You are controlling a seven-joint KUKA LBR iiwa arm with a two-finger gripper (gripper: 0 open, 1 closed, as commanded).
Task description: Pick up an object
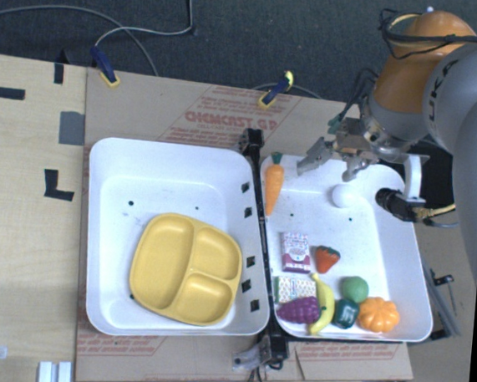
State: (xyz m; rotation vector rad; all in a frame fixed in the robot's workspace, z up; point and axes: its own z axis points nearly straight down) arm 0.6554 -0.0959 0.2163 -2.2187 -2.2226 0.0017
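Starting at the left, a yellow divided plate (186, 268) is seen lying flat in the left bin (119, 162), toward its near side. A carrot (273, 183) is found in the right bin (405, 269), against the far end of the divider between the bins. Nearer the camera, a small printed carton (295, 252) and a strawberry (326, 258) are placed side by side. Along the near wall, a second printed packet (294, 286), purple grapes (297, 309), a banana (324, 303), a dark green can (345, 313), a green round fruit (354, 287) and an orange pumpkin (378, 314) are crowded together. A white egg-like object (342, 195) is noted alone at the far end. The gripper (335, 162) is positioned just above and beside it, fingers spread apart with nothing seen between them.
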